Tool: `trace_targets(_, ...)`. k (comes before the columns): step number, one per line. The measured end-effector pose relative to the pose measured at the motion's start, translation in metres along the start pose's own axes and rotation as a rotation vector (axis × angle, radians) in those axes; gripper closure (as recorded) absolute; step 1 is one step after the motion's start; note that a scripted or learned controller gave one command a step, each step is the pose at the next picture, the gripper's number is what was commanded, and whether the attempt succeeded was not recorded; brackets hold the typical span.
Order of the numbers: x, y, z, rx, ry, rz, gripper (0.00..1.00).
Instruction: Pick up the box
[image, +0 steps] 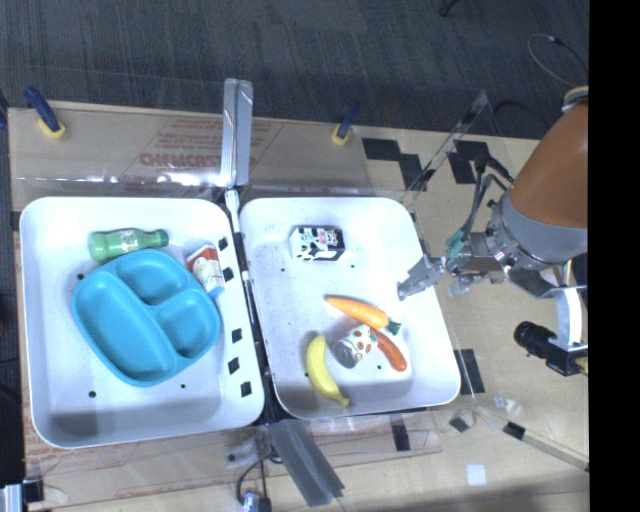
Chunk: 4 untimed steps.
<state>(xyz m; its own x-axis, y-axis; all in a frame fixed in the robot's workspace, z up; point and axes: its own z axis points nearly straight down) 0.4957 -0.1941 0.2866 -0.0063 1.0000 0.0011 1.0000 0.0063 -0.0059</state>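
Observation:
A small black-and-white patterned box (317, 243) lies flat in the far part of the right bin (268, 300). My gripper (437, 280) hangs over that bin's right rim, well to the right of the box and a little nearer the front. It is open, with nothing between its fingers. A small red-and-white carton (207, 268) lies in the left bin (40, 300), against the blue plate.
In the right bin's front half lie an orange carrot (357, 310), a second carrot (392, 351), a small can (352, 349) and a banana (322, 371). The left bin holds a blue divided plate (145, 315) and a green bottle (127, 241).

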Motion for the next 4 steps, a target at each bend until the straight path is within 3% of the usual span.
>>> trace_targets(1, 0.049, 0.038, 0.134, 0.001, 0.001, -0.306, 0.0)
trace_targets(2, 0.076, 0.131, 0.196, -0.001, -0.001, -0.276, 0.0)
trace_targets(3, -0.013, 0.126, 0.195, -0.004, -0.002, -0.156, 0.0)
trace_targets(4, 0.114, 0.14, 0.095, -0.002, 0.0, -0.041, 0.0)
